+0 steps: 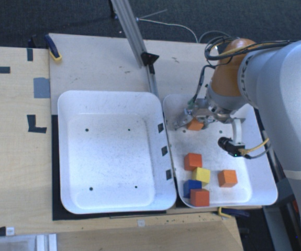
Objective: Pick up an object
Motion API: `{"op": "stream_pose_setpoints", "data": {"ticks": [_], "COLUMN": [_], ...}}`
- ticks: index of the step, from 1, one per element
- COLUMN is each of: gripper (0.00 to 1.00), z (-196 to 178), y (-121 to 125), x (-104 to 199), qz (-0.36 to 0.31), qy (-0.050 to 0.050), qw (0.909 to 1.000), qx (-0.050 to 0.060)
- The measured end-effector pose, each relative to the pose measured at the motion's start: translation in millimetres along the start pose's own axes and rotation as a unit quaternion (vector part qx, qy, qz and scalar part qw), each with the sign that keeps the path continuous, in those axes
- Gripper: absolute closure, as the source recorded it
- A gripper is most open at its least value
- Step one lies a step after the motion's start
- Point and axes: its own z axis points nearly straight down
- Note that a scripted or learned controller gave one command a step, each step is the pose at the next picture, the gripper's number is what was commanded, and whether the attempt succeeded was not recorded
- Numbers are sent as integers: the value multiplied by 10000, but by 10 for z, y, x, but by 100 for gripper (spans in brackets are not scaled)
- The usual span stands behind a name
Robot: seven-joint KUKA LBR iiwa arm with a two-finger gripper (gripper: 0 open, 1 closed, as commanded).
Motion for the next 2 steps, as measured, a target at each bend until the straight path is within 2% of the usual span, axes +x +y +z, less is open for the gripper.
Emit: {"op": "stream_pose_setpoints", "data": {"ticks": [1, 2], "gripper": [100, 100], "z": [-107, -1058], "y": [-3, 149], "x": [-6, 1136], "qz": [2, -37], "qy": [9, 28], "qw": [10000, 10000], "qx": [10, -33]}}
